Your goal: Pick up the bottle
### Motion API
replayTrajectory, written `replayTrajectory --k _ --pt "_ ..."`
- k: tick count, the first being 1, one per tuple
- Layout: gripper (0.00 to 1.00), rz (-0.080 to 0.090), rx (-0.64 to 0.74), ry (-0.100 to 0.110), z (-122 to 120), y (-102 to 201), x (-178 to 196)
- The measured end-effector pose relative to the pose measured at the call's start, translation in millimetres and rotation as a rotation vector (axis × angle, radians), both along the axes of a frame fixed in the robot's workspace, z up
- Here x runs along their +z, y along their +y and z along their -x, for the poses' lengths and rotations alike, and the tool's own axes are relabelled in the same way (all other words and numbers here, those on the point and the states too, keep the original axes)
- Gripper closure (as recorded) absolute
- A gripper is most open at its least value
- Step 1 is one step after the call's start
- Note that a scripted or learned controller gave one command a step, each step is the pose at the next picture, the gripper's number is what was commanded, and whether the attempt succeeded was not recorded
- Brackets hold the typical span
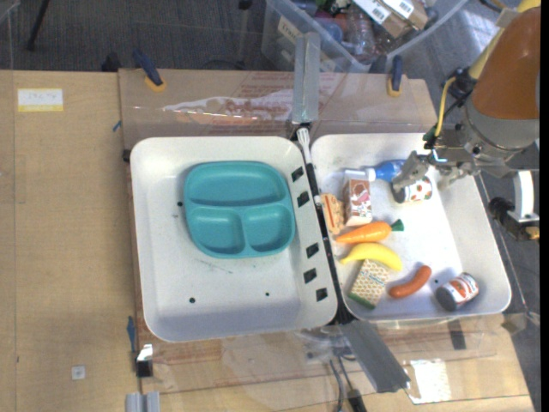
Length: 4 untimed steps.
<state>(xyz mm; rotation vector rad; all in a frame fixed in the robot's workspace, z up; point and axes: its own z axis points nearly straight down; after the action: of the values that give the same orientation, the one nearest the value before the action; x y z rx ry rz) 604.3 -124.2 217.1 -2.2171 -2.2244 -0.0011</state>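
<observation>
— Locate bottle [388, 170].
— Blue, lying in right white bin [480, 230], just left of gripper [420, 172]. Cannot tell gripper state. Cannot read carton [358, 197] label. Resting on tan bench [60, 230].

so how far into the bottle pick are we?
Early. Done: the arm has reached over the right bin, and the gripper sits at the far end by the bottle. In hand: nothing visibly lifted; the bottle lies in the bin beside the carton, and whether it is gripped is unclear. Left: grasp and lift. The teal tray sits in the left bin.
</observation>
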Motion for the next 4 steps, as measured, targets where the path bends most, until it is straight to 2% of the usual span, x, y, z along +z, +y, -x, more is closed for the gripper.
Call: replayTrajectory --k 1,2,3,4 --pt "0.0 0.0 -0.172 -0.017 -6.3 23.6 -99.5" --pt "0.0 -0.009 -0.332 -0.035 -2.7 31.1 -109.1" --pt "0.0 -0.005 -0.441 -0.038 -71.5 26.0 -108.8" --pt "1.0 -0.01 -0.435 -0.057 -77.1 29.6 -90.6"
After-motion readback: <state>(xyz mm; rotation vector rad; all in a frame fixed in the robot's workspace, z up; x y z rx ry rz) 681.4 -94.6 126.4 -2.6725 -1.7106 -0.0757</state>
